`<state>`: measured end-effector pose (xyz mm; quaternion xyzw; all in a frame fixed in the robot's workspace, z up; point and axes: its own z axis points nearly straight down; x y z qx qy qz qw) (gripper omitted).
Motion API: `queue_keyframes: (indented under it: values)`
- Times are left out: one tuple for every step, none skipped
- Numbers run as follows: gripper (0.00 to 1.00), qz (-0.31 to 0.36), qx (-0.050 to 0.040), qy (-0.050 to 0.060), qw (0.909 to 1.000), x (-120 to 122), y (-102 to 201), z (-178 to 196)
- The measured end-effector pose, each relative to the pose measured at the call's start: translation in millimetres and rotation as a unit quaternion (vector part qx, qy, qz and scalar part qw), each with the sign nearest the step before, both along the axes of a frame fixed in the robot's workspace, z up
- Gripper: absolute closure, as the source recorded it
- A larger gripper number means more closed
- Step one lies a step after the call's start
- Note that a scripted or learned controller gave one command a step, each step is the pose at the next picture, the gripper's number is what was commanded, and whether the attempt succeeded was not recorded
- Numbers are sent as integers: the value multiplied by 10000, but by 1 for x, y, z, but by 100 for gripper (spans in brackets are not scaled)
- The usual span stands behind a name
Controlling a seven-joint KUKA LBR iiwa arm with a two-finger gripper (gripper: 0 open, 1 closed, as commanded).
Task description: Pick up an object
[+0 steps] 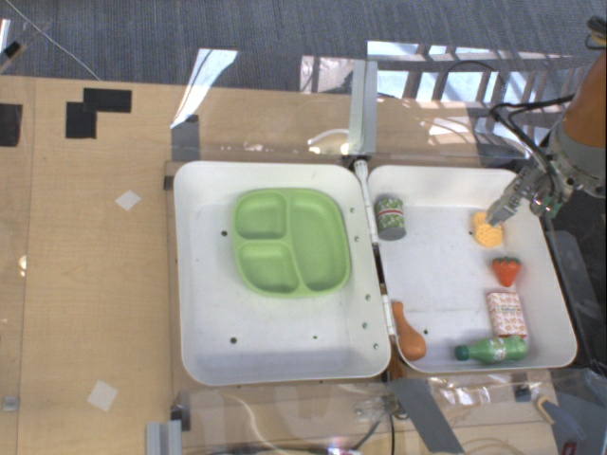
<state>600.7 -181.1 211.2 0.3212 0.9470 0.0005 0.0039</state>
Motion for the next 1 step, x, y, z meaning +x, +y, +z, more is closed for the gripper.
queue_keyframes:
  values:
    - [100, -1603, 16, 0, 9871, -31, 37, 13]
